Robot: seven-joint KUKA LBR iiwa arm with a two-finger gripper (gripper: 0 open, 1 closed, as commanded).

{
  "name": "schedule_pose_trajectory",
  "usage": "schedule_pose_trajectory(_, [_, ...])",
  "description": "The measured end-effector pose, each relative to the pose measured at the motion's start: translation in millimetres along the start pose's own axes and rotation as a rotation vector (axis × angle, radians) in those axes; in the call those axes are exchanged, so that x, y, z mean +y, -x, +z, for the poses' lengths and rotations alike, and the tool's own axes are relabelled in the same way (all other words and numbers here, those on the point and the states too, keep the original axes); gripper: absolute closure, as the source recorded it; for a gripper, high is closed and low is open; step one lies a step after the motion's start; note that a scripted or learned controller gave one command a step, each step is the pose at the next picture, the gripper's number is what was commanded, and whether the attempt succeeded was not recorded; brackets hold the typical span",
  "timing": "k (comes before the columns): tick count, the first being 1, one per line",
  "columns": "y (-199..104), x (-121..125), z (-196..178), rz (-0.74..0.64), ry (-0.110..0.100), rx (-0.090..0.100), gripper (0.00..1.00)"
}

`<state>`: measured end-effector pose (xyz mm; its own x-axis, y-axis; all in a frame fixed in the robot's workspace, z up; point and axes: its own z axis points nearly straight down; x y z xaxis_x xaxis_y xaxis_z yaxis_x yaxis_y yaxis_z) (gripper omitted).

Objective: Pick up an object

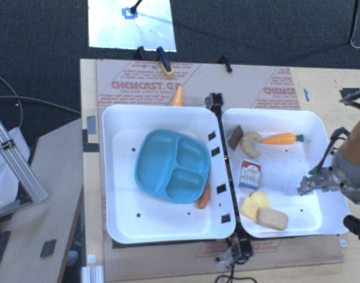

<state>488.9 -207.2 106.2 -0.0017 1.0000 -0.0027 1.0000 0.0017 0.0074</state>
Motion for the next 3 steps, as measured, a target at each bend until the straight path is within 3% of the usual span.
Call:
schedule_pose_trajectory(1, [0,1,-10,0.000,0.002,-0.001,1.00])
schedule_pose_trajectory(2, [-15,156,-68,-0.011,0.013,-0.001,1.00])
schedule_pose_trajectory(3, [-12,148,-63,-0.004,-0.004,0.001,0.00])
